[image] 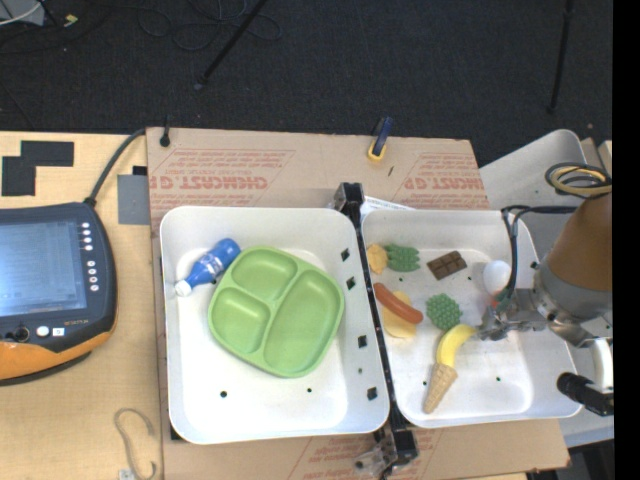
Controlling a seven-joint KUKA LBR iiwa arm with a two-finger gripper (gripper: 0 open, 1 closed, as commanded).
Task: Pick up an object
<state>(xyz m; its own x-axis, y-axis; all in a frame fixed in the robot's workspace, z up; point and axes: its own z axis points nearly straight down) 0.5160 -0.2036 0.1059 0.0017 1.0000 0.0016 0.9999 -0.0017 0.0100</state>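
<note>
The gripper (494, 325) is sitting low in the right bin (500, 398), near its right wall, just right of the banana (452, 345). Whether it is gripping anything I cannot tell; the metal parts are too small and blurred. The arm (585, 258), with its orange band, is reaching in from the right and hanging over the bin's right edge.

The right bin is holding eight small things. One banana is lying beside the gripper, yellow and curved, close to it, though contact is unclear. One ice cream cone (438, 386) is lying just below the banana, tip pointing down. One green piece (443, 310) is sitting just above the banana. One hot dog (398, 306) is lying left of that, over a yellow piece (399, 328). Further back, one small yellow item (376, 259), a second green piece (403, 258) and one brown chocolate bar (446, 264) are lying in a row. One white egg (496, 273) is resting near the arm.

The left bin (200, 388) is holding two things: one green divided plate (277, 310) with three compartments, and one blue bottle (208, 266) lying tilted at the plate's upper left, touching or nearly touching its rim.

One tablet (50, 278) is lying on the bench, well left of both bins.
</note>
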